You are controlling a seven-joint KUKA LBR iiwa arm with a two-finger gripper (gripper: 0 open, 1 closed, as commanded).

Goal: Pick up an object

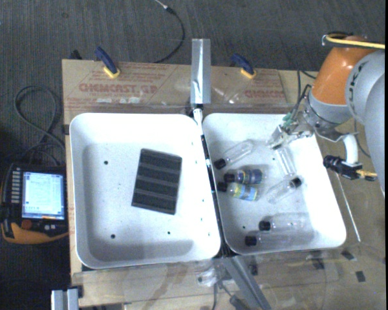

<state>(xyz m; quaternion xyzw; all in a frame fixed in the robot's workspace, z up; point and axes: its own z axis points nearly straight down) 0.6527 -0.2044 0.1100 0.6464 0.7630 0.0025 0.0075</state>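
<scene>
left bin (84, 192): we see a dark ribbed block (157, 181) lying flat near its middle.
right bin (323, 205): we count several clear vials with dark caps, and two blue-labelled vials (244, 183) side by side at the centre.
arm (349, 86): reaches in from the right, orange band up.
gripper (286, 133): over the right bin's upper edge, near a clear vial (286, 160).
counter (77, 86): two blue clamps on its far edge.

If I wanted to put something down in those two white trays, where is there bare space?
The left bin has bare floor all around the black ridged block, widest toward its near edge. The right bin is crowded: clear bottles scatter across it, and the gripper hangs over its far corner.
</scene>
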